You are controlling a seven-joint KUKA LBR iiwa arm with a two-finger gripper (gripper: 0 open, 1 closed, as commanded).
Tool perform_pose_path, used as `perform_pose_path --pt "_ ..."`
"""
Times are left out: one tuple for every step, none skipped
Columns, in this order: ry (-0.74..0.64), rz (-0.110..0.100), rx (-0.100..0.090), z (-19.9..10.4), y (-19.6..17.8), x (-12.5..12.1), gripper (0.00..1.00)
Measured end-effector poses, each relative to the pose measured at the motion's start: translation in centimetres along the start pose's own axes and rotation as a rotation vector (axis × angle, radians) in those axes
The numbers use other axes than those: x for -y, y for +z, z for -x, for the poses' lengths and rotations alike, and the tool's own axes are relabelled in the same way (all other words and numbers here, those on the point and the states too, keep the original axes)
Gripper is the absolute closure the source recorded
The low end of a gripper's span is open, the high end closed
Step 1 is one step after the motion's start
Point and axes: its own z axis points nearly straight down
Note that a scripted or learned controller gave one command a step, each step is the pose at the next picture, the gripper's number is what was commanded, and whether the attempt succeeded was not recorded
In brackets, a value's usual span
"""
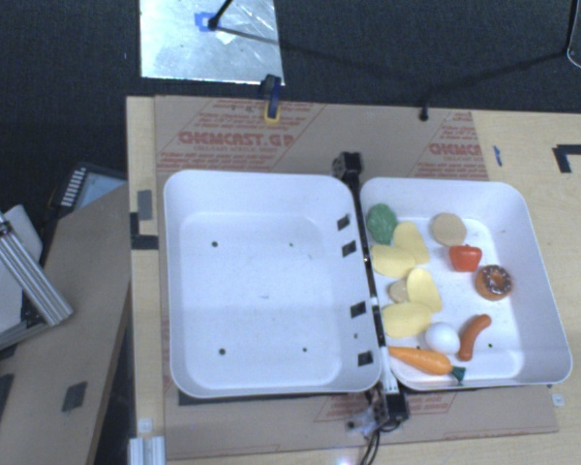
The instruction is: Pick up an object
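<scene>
Objects for picking, all smooth plastic toy food, lie in the right white bin (533, 260), as I log them from my station:

- green rounded piece (382, 223), at the bin's upper left, beside the divider;
- yellow lumpy pieces (404, 250), several, glossy, clustered down the left side, some touching;
- tan round bun-like disc (448, 229);
- red blocky piece (465, 257), just below the disc;
- ring doughnut (493, 282), brown with speckled icing;
- white egg (442, 338), smooth oval;
- sausage (473, 335), reddish-brown, curved, just right of the egg;
- carrot (422, 360), orange, tapered, green tip, along the near wall.

Left white bin (261, 279): shallow, matte, rounded corners. Both sit on a printed cardboard sheet (271, 134). Jaw state: I cannot tell.
</scene>
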Motion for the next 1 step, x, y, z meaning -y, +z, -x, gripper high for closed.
perform_pose_path --pt "-0.011 0.030 0.012 -0.20 -14.32 -4.20 1.00"
